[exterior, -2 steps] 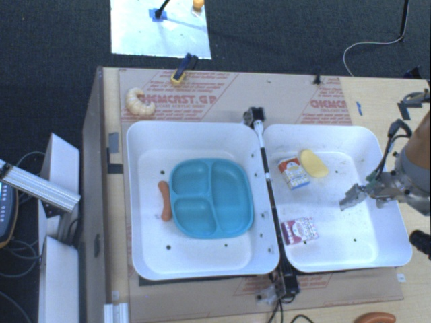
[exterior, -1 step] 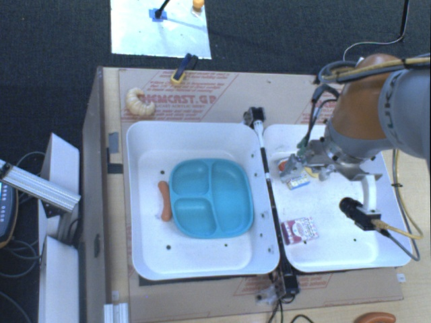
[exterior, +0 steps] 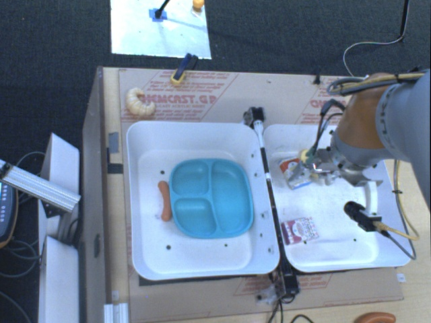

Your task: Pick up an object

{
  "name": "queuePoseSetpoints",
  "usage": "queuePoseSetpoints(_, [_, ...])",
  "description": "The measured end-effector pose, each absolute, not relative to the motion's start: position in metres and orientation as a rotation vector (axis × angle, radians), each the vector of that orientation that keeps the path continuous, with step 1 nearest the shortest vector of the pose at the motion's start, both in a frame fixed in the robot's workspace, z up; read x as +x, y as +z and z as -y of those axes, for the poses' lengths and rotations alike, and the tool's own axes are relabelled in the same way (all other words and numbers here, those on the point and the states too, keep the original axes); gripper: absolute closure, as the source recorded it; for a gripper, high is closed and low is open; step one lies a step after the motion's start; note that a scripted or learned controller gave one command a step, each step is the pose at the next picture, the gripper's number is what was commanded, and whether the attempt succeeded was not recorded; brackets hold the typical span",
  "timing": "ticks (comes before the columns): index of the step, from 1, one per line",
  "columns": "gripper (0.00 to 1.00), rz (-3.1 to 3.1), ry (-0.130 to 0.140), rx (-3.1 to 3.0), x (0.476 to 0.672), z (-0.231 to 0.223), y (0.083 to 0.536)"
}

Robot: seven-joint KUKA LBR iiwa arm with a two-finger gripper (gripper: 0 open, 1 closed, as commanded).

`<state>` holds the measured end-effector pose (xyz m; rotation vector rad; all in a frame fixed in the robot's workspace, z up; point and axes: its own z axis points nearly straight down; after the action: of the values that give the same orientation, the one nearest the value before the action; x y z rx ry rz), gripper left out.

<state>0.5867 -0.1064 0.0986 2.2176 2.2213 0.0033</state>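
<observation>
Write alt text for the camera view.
A grey robot arm with an orange band reaches from the right into the right white bin, its gripper over a crumpled red-and-white packet. The left white bin holds a blue divided plastic plate beside an orange sausage-shaped toy.

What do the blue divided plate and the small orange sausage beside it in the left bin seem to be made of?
Blue divided plate: probably moulded plastic, given its even colour, soft sheen and rounded compartments. Orange sausage: likely plastic or rubber toy food, smooth and evenly coloured; too small to be sure.
</observation>
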Motion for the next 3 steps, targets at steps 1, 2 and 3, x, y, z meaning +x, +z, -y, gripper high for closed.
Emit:
queuePoseSetpoints(1, [0.0,-2.224,0.002,2.215,0.634,0.113,0.085])
queuePoseSetpoints(2, [0.0,-2.225,0.001,2.216,0.625,0.089,0.084])
queuePoseSetpoints(3, [1.0,-2.227,0.003,2.212,0.626,0.089,0.095])
